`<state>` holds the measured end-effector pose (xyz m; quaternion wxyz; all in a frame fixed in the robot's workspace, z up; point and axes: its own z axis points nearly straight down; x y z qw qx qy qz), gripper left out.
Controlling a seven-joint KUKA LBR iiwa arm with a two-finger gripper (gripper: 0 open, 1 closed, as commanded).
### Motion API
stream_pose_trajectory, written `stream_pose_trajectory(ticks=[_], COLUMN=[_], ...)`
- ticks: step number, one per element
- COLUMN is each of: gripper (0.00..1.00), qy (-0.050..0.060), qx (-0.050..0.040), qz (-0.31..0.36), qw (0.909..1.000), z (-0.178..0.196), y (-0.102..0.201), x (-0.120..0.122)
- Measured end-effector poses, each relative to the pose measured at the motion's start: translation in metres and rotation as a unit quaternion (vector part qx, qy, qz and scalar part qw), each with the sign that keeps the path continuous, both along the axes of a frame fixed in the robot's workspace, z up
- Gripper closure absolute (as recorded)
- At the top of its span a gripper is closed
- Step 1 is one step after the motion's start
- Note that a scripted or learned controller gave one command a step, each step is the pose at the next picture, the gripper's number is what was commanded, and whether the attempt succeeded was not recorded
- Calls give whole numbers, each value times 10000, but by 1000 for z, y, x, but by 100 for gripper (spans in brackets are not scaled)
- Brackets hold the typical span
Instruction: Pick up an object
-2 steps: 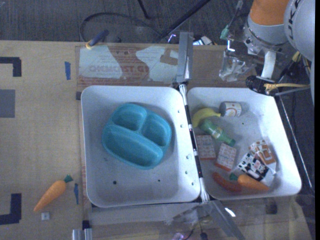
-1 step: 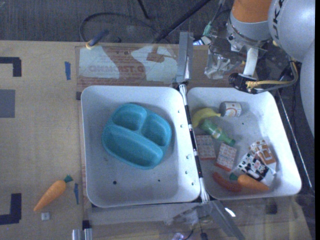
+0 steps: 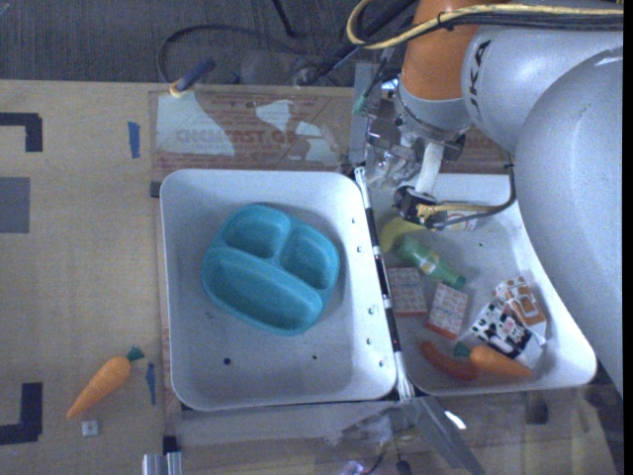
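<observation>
As the grey KUKA arm (image 3: 554,117) reaches in from the right, its claw (image 3: 396,166) hangs over the far left corner of the right-hand shallow white bin (image 3: 579,364), close to the wall it shares with the left-hand white bin (image 3: 183,265). Whether the claw is released or clenched cannot be told, since wrist hardware and cables crowd it, and nothing is seen in its grasp. By position, the likeliest targets are the yellow rounded piece (image 3: 394,232) and the green plastic bottle (image 3: 427,261), which lie just near of the claw and touch each other. Other loose things share that bin, seemingly tipped in at random: two printed cards (image 3: 406,290), a black-and-white patterned packet (image 3: 502,330), an orange toy carrot (image 3: 495,362) and a red item (image 3: 443,359) touching it. A teal divided plastic plate (image 3: 272,265) lies alone in the left bin. A second toy carrot (image 3: 99,386) sits out on the wooden table (image 3: 79,265), well apart. The arm's bulk cuts off the right bin's far right side, and the yellow piece is partly hidden, so its kind is unclear.
</observation>
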<state>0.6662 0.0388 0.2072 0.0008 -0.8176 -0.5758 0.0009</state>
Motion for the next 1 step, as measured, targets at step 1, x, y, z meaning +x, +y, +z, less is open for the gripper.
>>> stream_pose_trajectory(ticks=[1], gripper=[100], qy=[-16], qx=[-3], qz=[-101], qw=[9999], z=[55], y=[35], x=[0])
